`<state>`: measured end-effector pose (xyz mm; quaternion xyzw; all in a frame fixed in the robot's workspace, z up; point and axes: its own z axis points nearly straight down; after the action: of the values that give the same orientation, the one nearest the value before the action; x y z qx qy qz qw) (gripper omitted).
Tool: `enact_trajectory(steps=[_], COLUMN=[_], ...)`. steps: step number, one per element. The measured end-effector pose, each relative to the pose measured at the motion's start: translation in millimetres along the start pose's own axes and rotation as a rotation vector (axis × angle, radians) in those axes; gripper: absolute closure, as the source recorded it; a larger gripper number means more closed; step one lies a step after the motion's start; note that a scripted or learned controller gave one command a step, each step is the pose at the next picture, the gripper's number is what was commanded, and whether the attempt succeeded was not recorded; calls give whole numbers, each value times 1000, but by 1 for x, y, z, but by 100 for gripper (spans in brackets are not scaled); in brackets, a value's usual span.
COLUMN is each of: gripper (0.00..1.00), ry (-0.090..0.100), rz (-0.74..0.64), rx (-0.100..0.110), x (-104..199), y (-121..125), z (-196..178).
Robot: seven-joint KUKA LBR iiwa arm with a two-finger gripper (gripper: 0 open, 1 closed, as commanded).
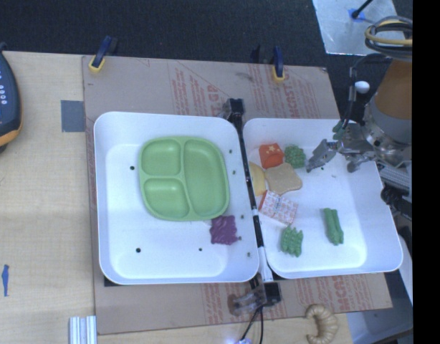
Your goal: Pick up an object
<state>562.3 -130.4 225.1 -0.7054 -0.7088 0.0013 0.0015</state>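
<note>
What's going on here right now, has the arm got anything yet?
Nothing is between the fingers yet. The gripper is open, over the upper right of the right bin, beside the green broccoli piece and the red block. The other items lie loose in that bin. The left bin has a green plate and a purple piece.

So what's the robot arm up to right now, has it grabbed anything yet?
Gripper open over right bin, holding nothing. Nearest items: green piece, orange block. Nothing in the way.
</note>
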Motion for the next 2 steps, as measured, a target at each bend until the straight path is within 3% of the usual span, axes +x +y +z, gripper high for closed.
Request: enact_trajectory(steps=[1, 2], gripper=[0, 0], ry=[-2, 3], rz=[7, 1], rx=[9, 6], x=[-70, -44], y=[-31, -54], z=[83, 130])
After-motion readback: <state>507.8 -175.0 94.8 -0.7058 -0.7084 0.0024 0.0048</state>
